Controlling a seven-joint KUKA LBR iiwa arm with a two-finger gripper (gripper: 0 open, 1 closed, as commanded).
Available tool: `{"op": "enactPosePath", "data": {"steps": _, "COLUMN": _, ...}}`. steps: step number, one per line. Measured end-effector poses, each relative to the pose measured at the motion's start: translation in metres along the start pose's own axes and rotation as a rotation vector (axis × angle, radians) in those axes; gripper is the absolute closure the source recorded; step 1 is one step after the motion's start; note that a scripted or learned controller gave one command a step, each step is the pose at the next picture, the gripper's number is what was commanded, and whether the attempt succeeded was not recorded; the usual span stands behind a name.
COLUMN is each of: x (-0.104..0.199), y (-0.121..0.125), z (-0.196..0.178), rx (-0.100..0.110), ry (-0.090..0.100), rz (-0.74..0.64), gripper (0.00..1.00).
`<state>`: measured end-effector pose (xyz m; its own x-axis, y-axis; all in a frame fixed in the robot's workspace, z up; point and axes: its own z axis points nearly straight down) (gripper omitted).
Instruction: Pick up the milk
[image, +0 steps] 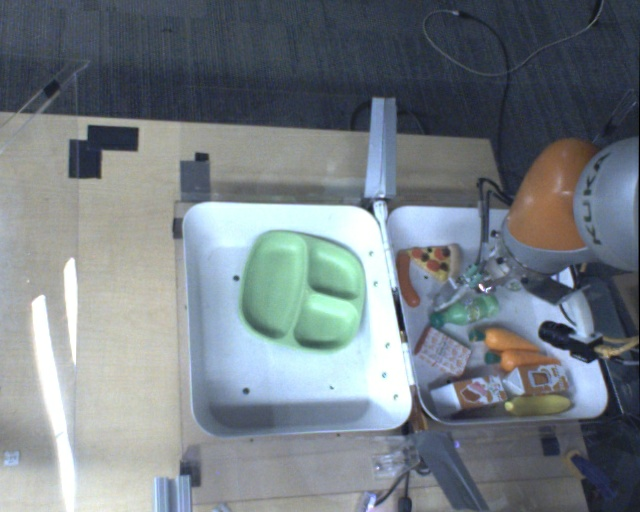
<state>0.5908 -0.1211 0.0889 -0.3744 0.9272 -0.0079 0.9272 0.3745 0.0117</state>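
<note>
The milk is a brown and white carton lying on its side near the front of the right bin, just behind a yellow banana. My gripper reaches down into the middle of the right bin. It hangs over a green bottle, behind and left of the milk and apart from it. The arm's orange band rises above it at the right.
A pizza slice, a red sausage, a checked wafer and an orange carrot also lie in the right bin. The left bin holds a green divided plate. A metal divider stands between the bins at the back.
</note>
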Motion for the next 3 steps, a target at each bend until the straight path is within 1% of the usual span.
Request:
{"op": "enactPosePath", "data": {"steps": 1, "x": -0.047, "y": -0.112, "z": -0.116, "rx": 0.010, "ry": 0.005, "rz": 0.133, "gripper": 0.00}}
{"op": "enactPosePath", "data": {"steps": 2, "x": 0.068, "y": -0.083, "z": -0.058, "rx": 0.013, "ry": 0.008, "rz": 0.137, "gripper": 0.00}}
{"op": "enactPosePath", "data": {"steps": 3, "x": 0.051, "y": -0.045, "z": 0.000, "rx": -0.001, "ry": 0.004, "rz": 0.311, "gripper": 0.00}}
